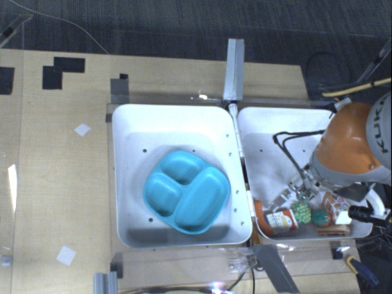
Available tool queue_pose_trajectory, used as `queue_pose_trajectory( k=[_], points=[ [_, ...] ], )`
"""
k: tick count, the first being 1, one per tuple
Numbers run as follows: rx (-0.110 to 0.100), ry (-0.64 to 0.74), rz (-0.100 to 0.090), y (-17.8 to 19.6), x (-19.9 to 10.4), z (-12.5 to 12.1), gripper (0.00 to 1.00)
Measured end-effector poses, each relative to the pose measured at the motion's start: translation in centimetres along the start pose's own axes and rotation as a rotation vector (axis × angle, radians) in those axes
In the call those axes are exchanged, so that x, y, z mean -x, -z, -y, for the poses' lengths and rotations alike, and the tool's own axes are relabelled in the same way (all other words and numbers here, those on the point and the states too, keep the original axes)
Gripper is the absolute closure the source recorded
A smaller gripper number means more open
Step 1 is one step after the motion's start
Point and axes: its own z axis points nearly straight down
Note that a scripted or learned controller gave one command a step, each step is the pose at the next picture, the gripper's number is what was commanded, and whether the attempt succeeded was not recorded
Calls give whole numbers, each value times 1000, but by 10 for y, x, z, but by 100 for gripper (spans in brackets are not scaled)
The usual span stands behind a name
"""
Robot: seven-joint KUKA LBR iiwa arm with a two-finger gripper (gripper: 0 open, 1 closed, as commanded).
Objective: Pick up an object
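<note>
I have the arm (352, 146) low over the right bin (269, 133), its gripper (298, 192) above the clutter packed into the near corner: a bottle (278, 220), green balls (301, 213). Whether it grips anything I cannot tell. The blue tray (184, 192) sits alone in the left bin (131, 164).

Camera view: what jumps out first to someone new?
The bright blue divided plate, lying alone in the middle of the left bin, draws the eye first. Next comes the arm's orange band, reaching in from the right over the right bin. Below it, small items cluster along that bin's near edge, among them a red-capped bottle and two green knobbly objects.
</note>
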Motion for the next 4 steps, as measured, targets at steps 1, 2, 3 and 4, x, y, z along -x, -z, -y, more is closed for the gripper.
queue_pose_trajectory(
  k=[1,2,3,4],
  points=[
    [4,208,7,-4,15,-42,0],
    [5,231,9,-3,-3,8,0],
    [12,229,18,10,0,4,100],
    [3,256,10,-2,39,51,100]
  ],
)
